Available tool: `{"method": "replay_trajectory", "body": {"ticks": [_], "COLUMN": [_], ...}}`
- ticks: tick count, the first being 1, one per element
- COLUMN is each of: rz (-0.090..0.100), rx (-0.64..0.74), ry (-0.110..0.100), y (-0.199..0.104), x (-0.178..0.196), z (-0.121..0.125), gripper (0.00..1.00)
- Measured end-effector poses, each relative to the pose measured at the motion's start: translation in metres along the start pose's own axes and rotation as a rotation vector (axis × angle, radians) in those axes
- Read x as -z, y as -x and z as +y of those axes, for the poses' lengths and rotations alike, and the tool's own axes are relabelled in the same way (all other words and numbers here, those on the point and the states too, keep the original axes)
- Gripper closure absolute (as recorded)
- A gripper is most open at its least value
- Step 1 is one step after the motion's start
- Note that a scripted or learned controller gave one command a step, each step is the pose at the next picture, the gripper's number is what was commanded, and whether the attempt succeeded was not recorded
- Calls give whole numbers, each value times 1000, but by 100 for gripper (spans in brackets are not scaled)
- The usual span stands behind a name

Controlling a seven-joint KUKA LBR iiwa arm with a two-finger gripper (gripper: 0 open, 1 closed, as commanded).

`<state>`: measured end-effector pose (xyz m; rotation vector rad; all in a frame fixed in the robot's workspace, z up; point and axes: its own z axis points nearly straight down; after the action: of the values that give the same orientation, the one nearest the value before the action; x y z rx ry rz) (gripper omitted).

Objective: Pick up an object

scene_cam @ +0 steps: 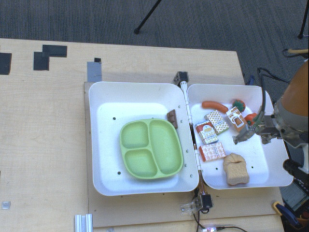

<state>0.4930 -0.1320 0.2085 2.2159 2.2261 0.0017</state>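
Bread slice (pixel 236 168) lies front of right bin (pixel 275 178); gripper (pixel 244 135) hovers just behind it, finger state unclear.

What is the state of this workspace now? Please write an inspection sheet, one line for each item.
Surface: light wooden bench bearing two white bins side by side, left bin and right bin.
Job's things: right bin holds a sausage, a carrot, small food packets and a bread slice.
Clutter: green divided plate in the left bin; a small brown piece beside it.
Grippers: gripper over the right bin's right side; jaws unclear.
Cables: wires at the bench's front edge.
Surroundings: dark carpet; black tape marks on the bench.
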Motion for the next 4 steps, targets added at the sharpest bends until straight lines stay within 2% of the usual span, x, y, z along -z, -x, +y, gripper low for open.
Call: {"method": "replay_trajectory", "body": {"ticks": [1,2,3,4], "rz": [-2,-9,-1,-2], "rx": [-3,-7,-2,-3], "ry": [10,24,27,27], "y": [-14,-41,-45,-44], "x": [-109,-118,-105,-106], "z": [25,0,3,3], "gripper": [0,0,100,0]}}
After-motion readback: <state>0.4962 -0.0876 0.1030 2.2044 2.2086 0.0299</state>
